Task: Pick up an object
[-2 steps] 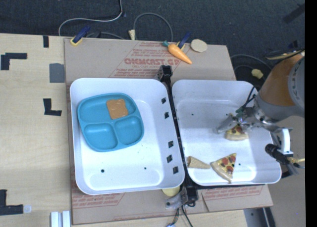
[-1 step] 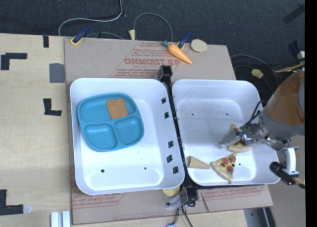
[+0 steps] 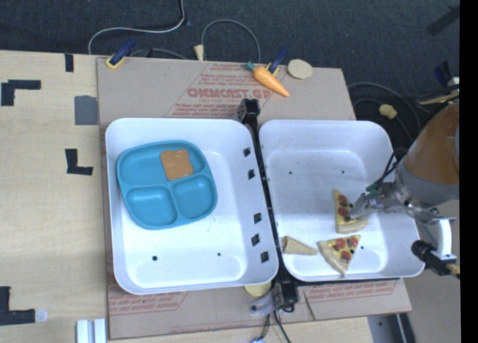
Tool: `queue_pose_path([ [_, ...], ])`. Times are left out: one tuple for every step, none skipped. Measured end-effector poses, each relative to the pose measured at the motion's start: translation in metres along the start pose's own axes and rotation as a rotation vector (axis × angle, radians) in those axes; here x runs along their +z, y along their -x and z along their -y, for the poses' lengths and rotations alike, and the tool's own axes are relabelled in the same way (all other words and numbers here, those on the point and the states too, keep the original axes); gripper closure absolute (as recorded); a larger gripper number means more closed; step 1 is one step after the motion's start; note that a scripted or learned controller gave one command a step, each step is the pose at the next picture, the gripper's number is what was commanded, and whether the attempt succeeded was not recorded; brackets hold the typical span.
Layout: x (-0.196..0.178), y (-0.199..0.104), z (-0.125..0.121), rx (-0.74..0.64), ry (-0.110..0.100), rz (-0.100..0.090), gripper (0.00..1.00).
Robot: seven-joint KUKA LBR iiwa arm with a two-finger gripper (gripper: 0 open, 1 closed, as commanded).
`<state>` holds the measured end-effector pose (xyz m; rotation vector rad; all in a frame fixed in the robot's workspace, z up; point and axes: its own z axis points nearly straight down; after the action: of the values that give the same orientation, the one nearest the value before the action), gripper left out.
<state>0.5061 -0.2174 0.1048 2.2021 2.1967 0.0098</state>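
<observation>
Two toy pizza slices lie in the right bin (image 3: 314,151). One slice (image 3: 343,210) is at the middle right, the other (image 3: 340,249) near the front wall. A pale wedge-shaped piece (image 3: 297,245) lies front left of them. My gripper (image 3: 364,202) is low in this bin, right against the right edge of the upper slice. The grey arm with its orange band (image 3: 435,156) reaches in over the bin's right wall.
In the left bin (image 3: 187,259) sits a blue divided plate (image 3: 166,184) with a brown toast piece (image 3: 177,164) on it. A toy carrot (image 3: 270,80) and a beige disc (image 3: 300,69) lie on the cardboard behind the bins. Black clips run along the shared wall.
</observation>
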Motion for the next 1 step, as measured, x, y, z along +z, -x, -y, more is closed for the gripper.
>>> queue_pose_path([
  [0.0112,-0.0457,-0.0437,-0.004,-0.008,-0.003,1.00],
])
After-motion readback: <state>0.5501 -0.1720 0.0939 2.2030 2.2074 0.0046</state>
